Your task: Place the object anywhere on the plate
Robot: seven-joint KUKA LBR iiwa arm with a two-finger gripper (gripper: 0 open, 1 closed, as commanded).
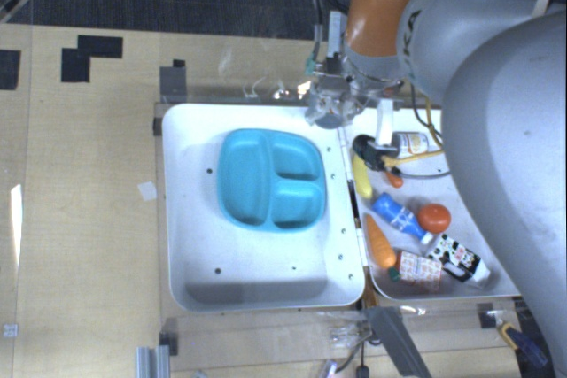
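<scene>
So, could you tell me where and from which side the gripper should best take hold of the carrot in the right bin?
Probably across the carrot at its thicker middle, coming straight down from above. It lies flat, lengthwise along the bin's left wall, so the fingers should close across its narrow width. The wall and a patterned box crowd it.

One fixed overhead camera looks slantwise down on both bins (177, 217).

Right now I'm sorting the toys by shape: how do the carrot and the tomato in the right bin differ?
The carrot is orange, long and tapered; the tomato is red and round. The carrot lies lengthwise by the bin's left wall; the tomato sits further right, just beyond the blue bottle. The carrot takes up more length than the tomato. Both lie loose in the right bin, apart from the gripper.
</scene>
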